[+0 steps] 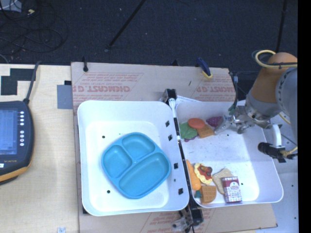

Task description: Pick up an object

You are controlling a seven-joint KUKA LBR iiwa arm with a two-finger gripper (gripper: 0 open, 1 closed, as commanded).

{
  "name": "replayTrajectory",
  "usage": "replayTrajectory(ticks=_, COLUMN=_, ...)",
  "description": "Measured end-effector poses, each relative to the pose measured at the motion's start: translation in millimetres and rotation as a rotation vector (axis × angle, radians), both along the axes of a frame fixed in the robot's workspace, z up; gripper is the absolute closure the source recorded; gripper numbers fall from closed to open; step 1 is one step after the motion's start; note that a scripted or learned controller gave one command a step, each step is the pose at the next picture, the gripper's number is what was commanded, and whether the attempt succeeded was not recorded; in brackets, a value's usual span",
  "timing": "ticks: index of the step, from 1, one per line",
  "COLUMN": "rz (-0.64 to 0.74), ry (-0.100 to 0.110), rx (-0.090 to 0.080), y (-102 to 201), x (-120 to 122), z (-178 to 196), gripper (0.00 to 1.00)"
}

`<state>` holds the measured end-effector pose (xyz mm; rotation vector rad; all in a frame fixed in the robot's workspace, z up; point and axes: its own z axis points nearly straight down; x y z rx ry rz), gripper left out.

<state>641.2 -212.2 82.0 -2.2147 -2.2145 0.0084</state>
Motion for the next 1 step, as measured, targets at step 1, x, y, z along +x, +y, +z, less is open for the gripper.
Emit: replayTrajectory(ticks=1, rz=0.003, ry=-0.007, rx=-0.001, y=50.7, x=2.6, z=31.8, gripper=0.0)
